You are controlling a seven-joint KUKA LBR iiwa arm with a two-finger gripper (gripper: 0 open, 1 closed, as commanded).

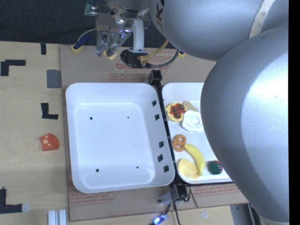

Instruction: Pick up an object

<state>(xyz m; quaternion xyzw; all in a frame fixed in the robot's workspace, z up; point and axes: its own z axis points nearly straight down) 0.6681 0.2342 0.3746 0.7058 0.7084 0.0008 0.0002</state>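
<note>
**Gripper high at the top edge, toy food in the right bin**

The grey, smooth-skinned arm (234, 55) fills the right and upper right of the frame, its rounded casing glossy under the light. At the top centre the gripper (108, 48) hangs above the brown cardboard sheet (89, 64), behind the bins; nothing sits between its tips, and whether it is open or closed cannot be told from here.

The left bin (77, 107), centre frame, is a shallow white plastic tray with rounded corners and small dark dots on its floor. The right bin (187, 87) touches it along a black clipped seam and is partly hidden by the arm. In it lie small toy foods: a round pizza slice (177, 111) with red topping, a white fried egg (192, 122) just below and right of it, a brown pretzel (178, 142), a curved yellow banana (196, 157), a pale yellow lemon-shaped piece (185, 168) touching the banana, and a dark green-and-red piece (214, 167) near the arm.

At centre left, outside the bins, an orange-red faceted piece (49, 142) rests on the pale wooden bench (23, 121), which carries black tape marks.
</note>
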